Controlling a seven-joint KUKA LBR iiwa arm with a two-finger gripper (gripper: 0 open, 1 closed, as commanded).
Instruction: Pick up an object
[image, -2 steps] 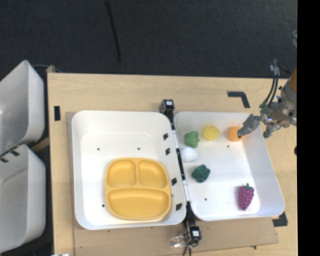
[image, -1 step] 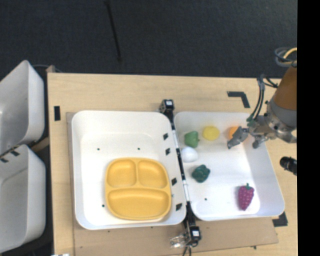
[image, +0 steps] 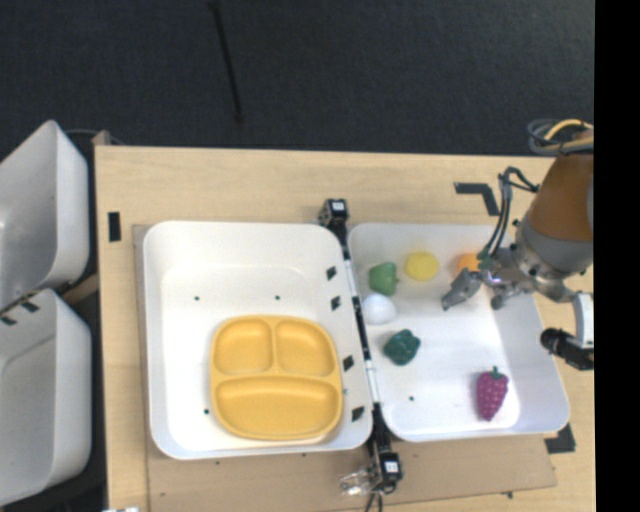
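Observation:
In the right bin (image: 530, 415) lie several small toys: a light green piece (image: 383, 277), a yellow lemon (image: 421, 265), an orange piece (image: 466, 263), a white egg (image: 378, 308), a dark green broccoli (image: 402, 346) and purple grapes (image: 490, 392). My gripper (image: 478, 292) hangs at the bin's upper right, just below and right of the orange piece, which the wrist partly hides. Its fingers are spread open, with nothing between them.
The left bin (image: 180, 300) holds a yellow divided plate (image: 275, 378). A ridge with black clips (image: 355, 330) separates the two bins. Bare white floor lies between the broccoli and the grapes. The arm's grey body (image: 560, 220) overhangs the right bin's far right corner.

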